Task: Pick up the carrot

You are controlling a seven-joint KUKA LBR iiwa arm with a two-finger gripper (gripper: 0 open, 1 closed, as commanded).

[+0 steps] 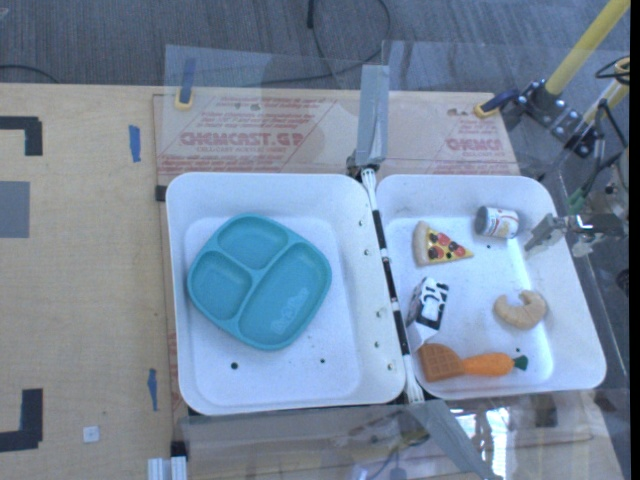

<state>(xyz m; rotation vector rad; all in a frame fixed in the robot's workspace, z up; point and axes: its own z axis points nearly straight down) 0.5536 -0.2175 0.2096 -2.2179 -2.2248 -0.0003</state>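
Observation:
The carrot (pixel 482 364) is orange with a small green tip pointing right. It lies flat along the front edge of the right bin (pixel 570 313). Its thick left end touches a tan waffle-like piece (pixel 438 361).
The right bin also holds a pizza slice (pixel 438 244), a small can (pixel 497 222) on its side, a croissant (pixel 520 310) just above the carrot and a black-and-white item (pixel 430 304). A teal divided plate (pixel 260 281) sits in the left bin (pixel 200 368). A metal clamp (pixel 558 230) stands at the right bin's rim.

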